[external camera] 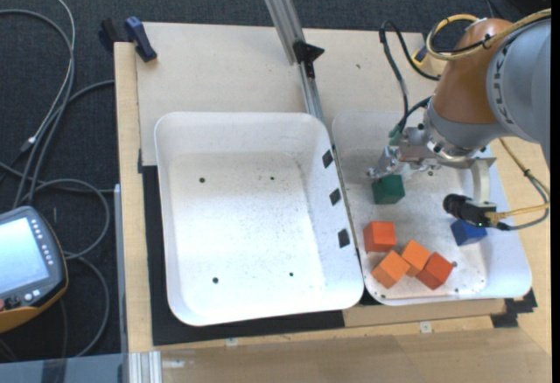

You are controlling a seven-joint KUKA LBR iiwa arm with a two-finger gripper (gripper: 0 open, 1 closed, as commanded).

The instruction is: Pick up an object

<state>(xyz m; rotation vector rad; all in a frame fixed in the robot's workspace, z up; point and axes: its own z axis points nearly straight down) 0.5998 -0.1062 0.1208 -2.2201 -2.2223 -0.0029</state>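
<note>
Gripper (390,170): low in the right bin (516,272), directly above the green block (388,190); grip state can't tell.
Orange blocks (380,236): clustered nearer the front.
Blue block (468,232): right side.

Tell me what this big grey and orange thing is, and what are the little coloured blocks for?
That is a robot arm. It reaches in from the right, and a computer program moves it. At its end is a gripper, like a hand with two fingers. The picture comes from one camera fixed above the bench, looking down at a slant. On the bench sit two shallow white bins. The right bin holds small blocks: a green block, four orange blocks and a blue block. The left bin is beside it. The robot's job is to pick one thing up. Its gripper is right above the green block, but I cannot tell whether it has grabbed it.
</note>
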